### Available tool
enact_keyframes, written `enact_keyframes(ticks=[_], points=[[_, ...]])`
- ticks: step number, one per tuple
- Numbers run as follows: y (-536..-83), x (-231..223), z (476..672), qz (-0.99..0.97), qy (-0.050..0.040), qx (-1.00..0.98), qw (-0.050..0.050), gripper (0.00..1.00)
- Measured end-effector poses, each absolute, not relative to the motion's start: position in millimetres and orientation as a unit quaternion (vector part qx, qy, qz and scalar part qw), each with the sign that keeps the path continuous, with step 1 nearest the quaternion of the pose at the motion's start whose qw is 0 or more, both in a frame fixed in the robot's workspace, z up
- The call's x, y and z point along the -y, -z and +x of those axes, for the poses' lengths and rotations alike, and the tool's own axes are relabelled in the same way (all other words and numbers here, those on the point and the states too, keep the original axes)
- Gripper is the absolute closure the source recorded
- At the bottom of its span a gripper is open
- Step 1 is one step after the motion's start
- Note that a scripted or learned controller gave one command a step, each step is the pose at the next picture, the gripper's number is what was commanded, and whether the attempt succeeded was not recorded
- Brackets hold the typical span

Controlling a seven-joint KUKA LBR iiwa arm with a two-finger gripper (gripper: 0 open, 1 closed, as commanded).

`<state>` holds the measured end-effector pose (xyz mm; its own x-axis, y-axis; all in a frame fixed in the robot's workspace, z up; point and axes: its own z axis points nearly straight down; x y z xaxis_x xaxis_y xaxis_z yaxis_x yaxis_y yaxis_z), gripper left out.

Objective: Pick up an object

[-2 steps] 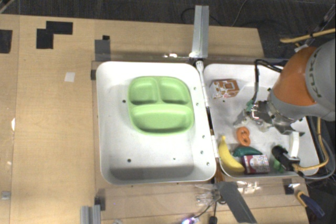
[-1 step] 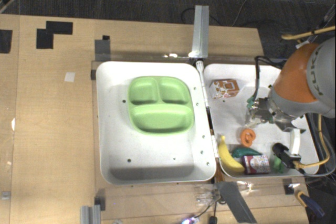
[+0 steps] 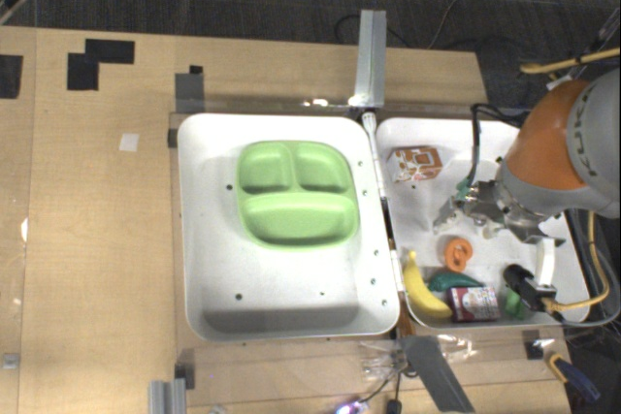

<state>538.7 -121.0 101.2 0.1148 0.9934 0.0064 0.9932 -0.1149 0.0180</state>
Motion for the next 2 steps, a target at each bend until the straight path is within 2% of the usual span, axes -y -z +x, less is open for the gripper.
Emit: enact_keyframes(ticks=[1, 2], points=[[-91, 122, 525.7, 0.774, -0.0074, -0.633, 0.005, 0.0], [-102, 120, 528.5, 0.772, -0.0102, -0.635, 0.005, 1.0]])
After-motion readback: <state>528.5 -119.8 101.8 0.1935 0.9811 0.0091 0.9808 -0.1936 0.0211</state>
